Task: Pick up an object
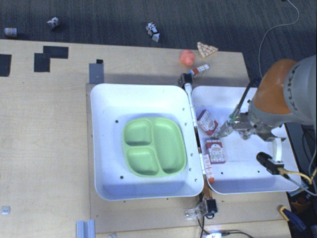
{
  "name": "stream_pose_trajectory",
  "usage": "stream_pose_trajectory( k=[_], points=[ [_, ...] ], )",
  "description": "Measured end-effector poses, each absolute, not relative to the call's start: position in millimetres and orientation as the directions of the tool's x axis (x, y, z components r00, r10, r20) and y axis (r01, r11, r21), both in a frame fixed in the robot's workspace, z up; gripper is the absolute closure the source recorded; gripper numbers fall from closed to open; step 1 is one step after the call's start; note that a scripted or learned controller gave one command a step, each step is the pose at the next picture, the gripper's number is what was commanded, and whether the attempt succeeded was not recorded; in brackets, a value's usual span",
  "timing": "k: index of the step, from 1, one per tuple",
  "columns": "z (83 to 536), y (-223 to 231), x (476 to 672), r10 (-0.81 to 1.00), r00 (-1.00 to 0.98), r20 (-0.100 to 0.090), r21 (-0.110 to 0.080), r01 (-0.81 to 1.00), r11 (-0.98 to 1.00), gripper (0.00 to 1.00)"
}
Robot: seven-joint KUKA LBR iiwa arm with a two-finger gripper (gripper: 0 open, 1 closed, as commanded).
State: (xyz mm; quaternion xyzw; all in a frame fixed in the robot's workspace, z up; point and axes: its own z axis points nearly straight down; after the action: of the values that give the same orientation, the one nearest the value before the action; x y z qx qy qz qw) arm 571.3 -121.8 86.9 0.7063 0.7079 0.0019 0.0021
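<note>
The right white bin (pixel 247 180) holds two small red-and-white packets. One packet (pixel 206 121) lies near the bin's left wall, and the other (pixel 215 151) lies just below it. My gripper (pixel 224 130) reaches in from the right and hangs low between them. Its tip is close to the right edge of the upper packet, and I see nothing held in it. The left white bin (pixel 106 133) carries a green divided plate (pixel 154 146).
Behind the bins on the bench lie an orange ball (pixel 187 58), a toy pizza slice (pixel 207 49) and a small red-capped tube (pixel 198 70). A ridge (pixel 194 128) separates the two bins. Small items are scattered on the dark floor beyond.
</note>
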Motion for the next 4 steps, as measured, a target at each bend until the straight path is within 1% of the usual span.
stream_pose_trajectory(
  k=[1, 2, 3, 4],
  points=[
    [99, -122, 573.6, 1.0, -0.003, -0.002, 0.013, 1.0, 0.003, 1.0],
    [139, -186, 578.7, 1.0, -0.001, -0.003, 0.005, 1.0, 0.001, 1.0],
    [146, -89, 602.7, 1.0, -0.006, 0.002, 0.004, 1.0, 0.006, 1.0],
    [134, -198, 669.2, 1.0, -0.002, -0.002, 0.004, 1.0, 0.002, 1.0]
  ],
)
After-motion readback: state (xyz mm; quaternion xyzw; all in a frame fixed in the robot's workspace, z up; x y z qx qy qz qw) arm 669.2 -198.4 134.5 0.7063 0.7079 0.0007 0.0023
